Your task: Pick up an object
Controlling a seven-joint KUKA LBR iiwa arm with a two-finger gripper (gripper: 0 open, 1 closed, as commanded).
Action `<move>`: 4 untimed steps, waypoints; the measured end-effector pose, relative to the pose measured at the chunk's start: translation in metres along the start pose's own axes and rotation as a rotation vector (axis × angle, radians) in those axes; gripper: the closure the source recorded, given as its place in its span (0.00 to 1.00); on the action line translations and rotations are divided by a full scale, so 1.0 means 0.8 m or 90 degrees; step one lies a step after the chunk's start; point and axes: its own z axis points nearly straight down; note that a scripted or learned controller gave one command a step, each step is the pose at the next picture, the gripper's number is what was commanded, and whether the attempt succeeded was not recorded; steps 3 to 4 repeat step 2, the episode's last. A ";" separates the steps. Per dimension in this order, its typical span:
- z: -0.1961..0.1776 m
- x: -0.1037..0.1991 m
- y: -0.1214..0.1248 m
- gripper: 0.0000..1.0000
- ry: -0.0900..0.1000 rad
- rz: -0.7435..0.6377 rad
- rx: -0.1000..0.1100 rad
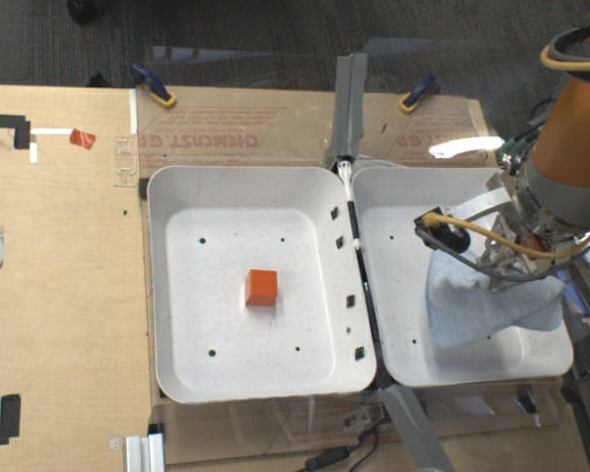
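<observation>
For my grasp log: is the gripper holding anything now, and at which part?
It cannot be told. The gripper is low over the grey cloth in the right bin, but no hold shows. The orange block lies apart in the left bin.

I see dark grey carpet floor (275,18) along the top, a chair caster (79,8) at upper left. Light plywood table (59,264) on the left carries black brackets and tape. Brown cardboard sheet (246,131) clamped by blue-and-yellow clamps (153,84). Glare spot at right.

Grey arm (560,190), orange band (573,136), yellow cable (492,239) by the wrist.
</observation>
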 end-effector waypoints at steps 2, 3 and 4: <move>0.004 0.000 0.001 1.00 0.000 0.000 0.000; 0.004 0.000 0.001 1.00 0.000 0.000 0.000; 0.004 0.000 0.001 1.00 0.000 0.000 0.000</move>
